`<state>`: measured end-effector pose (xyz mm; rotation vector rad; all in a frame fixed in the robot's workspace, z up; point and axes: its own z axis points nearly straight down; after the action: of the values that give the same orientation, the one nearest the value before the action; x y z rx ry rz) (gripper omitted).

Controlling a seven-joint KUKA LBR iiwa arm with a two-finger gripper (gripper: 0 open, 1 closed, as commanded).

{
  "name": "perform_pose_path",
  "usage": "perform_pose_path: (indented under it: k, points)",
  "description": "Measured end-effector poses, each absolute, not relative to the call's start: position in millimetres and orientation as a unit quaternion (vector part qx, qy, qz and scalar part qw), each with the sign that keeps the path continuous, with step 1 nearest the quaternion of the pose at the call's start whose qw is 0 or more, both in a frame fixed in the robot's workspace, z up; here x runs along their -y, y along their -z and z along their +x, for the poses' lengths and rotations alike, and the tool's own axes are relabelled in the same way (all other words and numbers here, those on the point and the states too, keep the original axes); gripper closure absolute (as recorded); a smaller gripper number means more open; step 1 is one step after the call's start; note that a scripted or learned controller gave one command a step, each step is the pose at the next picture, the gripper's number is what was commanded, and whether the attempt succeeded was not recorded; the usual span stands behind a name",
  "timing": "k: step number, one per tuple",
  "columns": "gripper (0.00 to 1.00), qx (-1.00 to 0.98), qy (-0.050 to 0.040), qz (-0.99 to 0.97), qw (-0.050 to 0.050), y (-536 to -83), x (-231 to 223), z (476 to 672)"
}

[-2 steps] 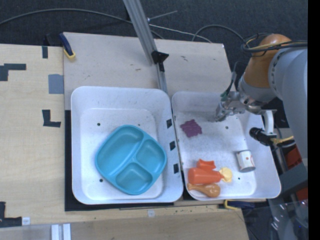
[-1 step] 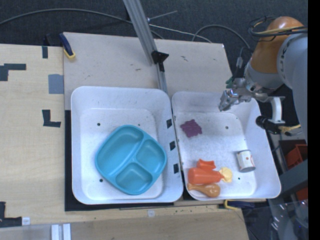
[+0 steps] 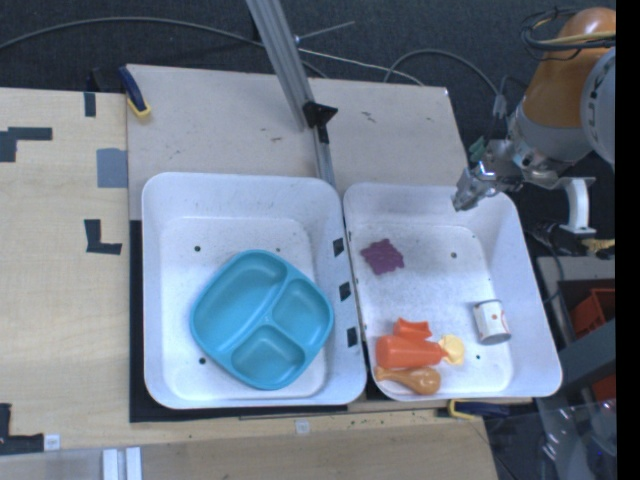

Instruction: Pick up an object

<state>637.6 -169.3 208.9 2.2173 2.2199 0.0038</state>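
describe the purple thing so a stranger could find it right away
Look in the right bin of the two white ones. In its upper left part, alone on the floor, lies a small flat purple piece with ragged edges. The orange toys and white cylinder sit lower down; nothing else is purple.

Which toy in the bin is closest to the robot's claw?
The purple toy, alone in the middle of the right bin. The can and orange toys lie farther from the gripper.
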Motion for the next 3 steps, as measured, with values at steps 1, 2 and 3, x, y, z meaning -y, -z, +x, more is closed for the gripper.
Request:
perform_pose_path:
  k: [1, 2, 3]
  points:
    - [1.0, -0.708, -0.0008, 0.707, 0.001, -233, 169, 638.3]
    - [1.0, -0.709, 0.0, 0.706, -0.001, -239, 128, 616.0]
    - [1.0, -0.709, 0.0007, 0.705, -0.002, -228, 79, 600.2]
